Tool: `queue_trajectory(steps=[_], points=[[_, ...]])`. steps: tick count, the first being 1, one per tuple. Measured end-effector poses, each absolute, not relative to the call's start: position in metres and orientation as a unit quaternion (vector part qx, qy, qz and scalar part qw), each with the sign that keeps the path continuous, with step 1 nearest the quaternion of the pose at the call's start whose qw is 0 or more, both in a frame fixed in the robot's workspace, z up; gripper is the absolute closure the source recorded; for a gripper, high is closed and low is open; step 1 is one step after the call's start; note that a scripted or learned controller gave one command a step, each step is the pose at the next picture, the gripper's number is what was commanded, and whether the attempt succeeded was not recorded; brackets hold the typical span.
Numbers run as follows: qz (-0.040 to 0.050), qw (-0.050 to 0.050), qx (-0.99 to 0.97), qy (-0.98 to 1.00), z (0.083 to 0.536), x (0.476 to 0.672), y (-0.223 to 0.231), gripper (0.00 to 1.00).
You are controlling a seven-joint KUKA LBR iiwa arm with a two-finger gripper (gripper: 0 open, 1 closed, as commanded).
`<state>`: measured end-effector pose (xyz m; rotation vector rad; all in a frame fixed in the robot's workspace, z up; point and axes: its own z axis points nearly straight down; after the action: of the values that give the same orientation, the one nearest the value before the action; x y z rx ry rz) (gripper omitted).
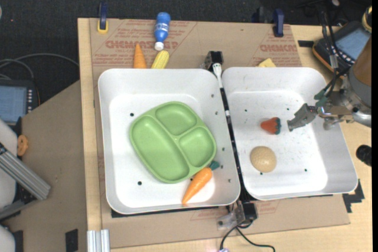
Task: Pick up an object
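Observation:
In the right bin (pixel 307 82) lie a small red strawberry-like toy (pixel 271 125) with a green end and, nearer the front, a round tan ball (pixel 263 159). My gripper (pixel 297 120) reaches in from the right, low over the bin floor. Its tip sits just right of the red toy, apart from it by a small gap. Nothing shows held in it. The left bin (pixel 118 88) holds a green divided plate (pixel 172 140). An orange toy carrot (pixel 198 183) lies at the plate's front right corner.
Behind the left bin on the board lie a blue-and-white bottle (pixel 162 29), a yellow corn cob (pixel 160 59) and a small orange carrot (pixel 139 57). A yellow scrap (pixel 267 63) sits behind the right bin. A black divider bar (pixel 223 104) runs between the bins.

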<state>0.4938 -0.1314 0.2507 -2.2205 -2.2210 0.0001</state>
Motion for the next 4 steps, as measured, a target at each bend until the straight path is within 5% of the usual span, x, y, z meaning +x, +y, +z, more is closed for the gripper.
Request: queue_trajectory(steps=[1, 2, 3, 4], points=[[0.0009, 0.001, -0.706, -0.708, 0.109, 0.564, -0.148, 0.0], [0.0007, 0.003, -0.706, -0.708, 0.083, 0.558, -0.097, 0.0], [-0.0007, -0.002, -0.707, -0.708, 0.085, 0.579, -0.098, 0.0], [-0.0013, -0.002, -0.708, -0.707, 0.095, 0.579, -0.098, 1.0]])
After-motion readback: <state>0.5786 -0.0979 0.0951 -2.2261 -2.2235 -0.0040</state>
